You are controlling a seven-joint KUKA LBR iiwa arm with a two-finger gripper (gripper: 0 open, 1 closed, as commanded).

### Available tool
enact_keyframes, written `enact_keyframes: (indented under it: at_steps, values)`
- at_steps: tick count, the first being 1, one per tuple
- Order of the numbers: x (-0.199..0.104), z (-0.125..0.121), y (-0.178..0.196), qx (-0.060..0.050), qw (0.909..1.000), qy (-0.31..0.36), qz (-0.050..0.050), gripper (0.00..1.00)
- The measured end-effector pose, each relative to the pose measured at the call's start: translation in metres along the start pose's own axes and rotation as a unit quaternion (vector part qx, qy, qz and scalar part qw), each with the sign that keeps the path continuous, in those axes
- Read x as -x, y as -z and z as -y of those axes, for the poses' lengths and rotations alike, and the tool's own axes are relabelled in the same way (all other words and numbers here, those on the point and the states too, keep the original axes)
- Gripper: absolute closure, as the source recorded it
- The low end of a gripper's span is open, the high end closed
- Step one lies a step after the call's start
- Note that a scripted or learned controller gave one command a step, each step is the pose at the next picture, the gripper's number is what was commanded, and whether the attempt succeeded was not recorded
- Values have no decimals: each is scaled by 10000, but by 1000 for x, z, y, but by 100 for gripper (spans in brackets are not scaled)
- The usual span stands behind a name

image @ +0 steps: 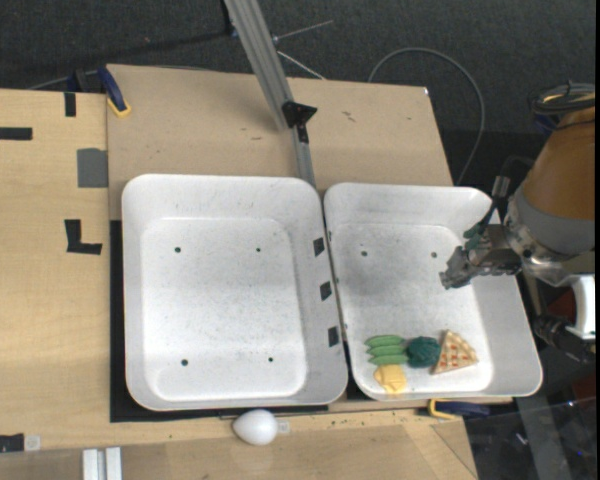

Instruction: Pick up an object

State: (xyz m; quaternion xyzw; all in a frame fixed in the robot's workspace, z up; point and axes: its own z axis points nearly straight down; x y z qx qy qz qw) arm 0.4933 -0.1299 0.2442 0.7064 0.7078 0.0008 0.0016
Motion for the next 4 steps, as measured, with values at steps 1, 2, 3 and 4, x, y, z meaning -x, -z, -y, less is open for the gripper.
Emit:
enact_keyframes:
  at_steps: [1, 2, 3, 4]
  values:
    - [-50, -3, 6, -18, 10000, 23, -13, 100]
    - [-97, -1, 7, -27, 10000, 26, -14, 100]
    - [-143, -4, -7, -39, 10000, 19, -10, 100]
    - [-198, -8, -1, -26, 10000, 29, -14, 100]
